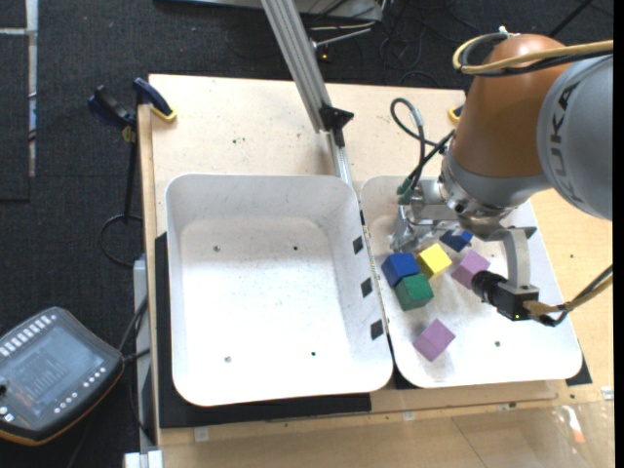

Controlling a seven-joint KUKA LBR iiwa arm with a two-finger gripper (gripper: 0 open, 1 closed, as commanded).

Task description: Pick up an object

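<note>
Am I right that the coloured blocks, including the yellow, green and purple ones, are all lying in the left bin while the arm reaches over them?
Not quite: the camera view shows the yellow block, green block and purple block lying in the right bin, not the left bin. The arm does reach over them.

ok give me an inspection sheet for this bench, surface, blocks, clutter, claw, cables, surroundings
surface: wooden bench bearing the left bin and the right bin, side by side, rims touching.
job's things: all in the right bin: blue block, green block, yellow block packed together; pink block beside them; purple block apart, nearer the front; a second blue block partly under the arm.
clutter: blue and yellow clamp at the bench's far left corner.
claw: claw low over the cluster; finger state hidden; no block seen in it.
cables: dark cable looping at the wrist; yellow hose over the arm.
surroundings: handheld pendant on dark floor; slanted metal pole.
</note>
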